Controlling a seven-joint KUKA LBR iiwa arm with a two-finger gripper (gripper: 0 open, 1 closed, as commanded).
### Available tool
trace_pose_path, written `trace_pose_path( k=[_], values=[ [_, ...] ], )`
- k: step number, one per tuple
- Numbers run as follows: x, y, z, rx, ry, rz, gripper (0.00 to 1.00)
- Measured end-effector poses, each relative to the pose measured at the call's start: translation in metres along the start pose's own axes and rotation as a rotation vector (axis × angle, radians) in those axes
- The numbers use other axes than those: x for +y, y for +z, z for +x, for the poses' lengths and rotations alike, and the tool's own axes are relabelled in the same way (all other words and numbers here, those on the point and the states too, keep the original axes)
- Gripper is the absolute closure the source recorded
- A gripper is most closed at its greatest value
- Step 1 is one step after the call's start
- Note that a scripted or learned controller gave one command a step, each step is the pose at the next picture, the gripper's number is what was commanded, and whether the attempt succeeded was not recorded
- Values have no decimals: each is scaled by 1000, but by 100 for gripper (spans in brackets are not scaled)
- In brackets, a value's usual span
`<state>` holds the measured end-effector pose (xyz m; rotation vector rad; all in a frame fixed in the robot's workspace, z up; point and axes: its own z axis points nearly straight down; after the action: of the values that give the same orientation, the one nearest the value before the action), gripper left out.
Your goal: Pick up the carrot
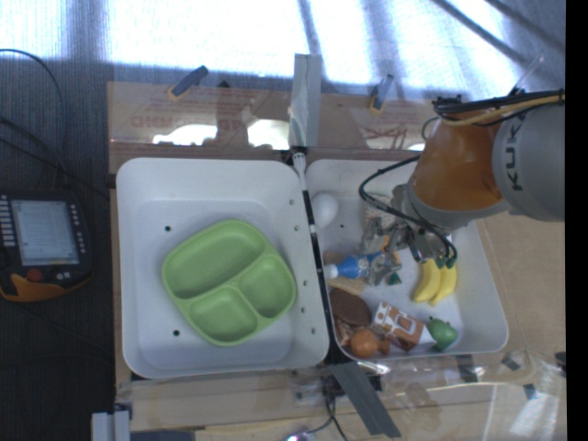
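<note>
The carrot (pixel 365 343), as best the view allows, is the small orange piece that is lying in the right bin (pixel 491 320), below and to the left of the bananas (pixel 434 281) and close to the bin's near rim; it is too small and blurred to be certain of, so that reading is a judgement. It is sitting on the bin floor, touching or nearly touching a small printed carton (pixel 397 327) that is lying between it and the bananas, with a brown round piece (pixel 349 306) just above it. A green toy vegetable (pixel 441 333) is resting directly below the bananas. The gripper (pixel 397 244) is hanging just up and to the left of the bananas, under the orange-banded arm (pixel 459 168) — it is reaching into the upper middle of the bin, well apart from the carrot. How wide the gripper is standing cannot be told amid the cables and clutter, and nothing is visibly being held in it. A blue-and-white bottle-like toy (pixel 354 267) is lying left of the bananas, and a white egg shape (pixel 323 208) farther up and left. So the pick is not looking done — the carrot is not yet lifted, and the approach, closing and lift are all appearing to remain.
</note>
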<state>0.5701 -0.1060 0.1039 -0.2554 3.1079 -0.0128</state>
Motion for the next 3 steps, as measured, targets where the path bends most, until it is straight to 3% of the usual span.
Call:
trace_pose_path(
  k=[1,2,3],
  values=[
    [14,-84,39,16,-281,-11,100],
    [8,-211,48,10,-267,-7,100],
    [9,-207,49,16,-268,-13,0]
  ],
)
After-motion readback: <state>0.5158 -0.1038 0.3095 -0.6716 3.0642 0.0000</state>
